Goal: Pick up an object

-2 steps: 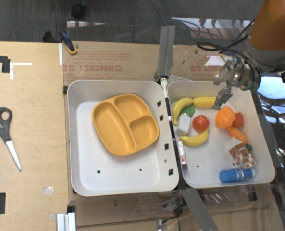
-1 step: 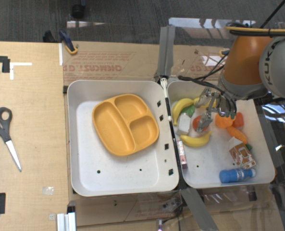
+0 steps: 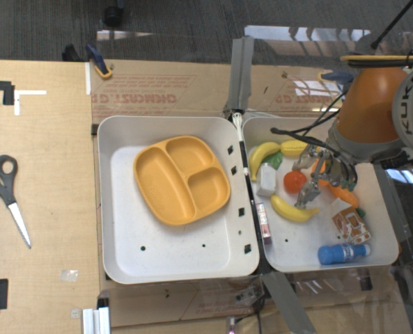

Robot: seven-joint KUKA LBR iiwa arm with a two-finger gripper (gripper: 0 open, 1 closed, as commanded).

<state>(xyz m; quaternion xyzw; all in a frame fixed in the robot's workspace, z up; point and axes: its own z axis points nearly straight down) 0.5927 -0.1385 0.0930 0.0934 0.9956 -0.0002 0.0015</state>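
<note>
The right bin [image 3: 290,256] holds several toy items: a banana [image 3: 293,211] near the middle, a red tomato [image 3: 294,181], a second banana [image 3: 260,155] with a green piece, a corn cob [image 3: 294,148], a white block [image 3: 267,178], an orange carrot [image 3: 344,193], a brown patterned box [image 3: 350,225] and a blue bottle [image 3: 342,253]. My gripper [image 3: 309,192] hangs low over the bin's middle, just right of the tomato and right above the banana's right end. Nothing shows between its fingers.
The left bin [image 3: 122,256] carries an orange divided plate [image 3: 182,178]. A pink-labelled packet [image 3: 262,221] lies against the right bin's left wall. Scissors [image 3: 10,193] lie on the bench at far left. The arm's orange band [image 3: 373,106] looms over the right bin's far right corner.
</note>
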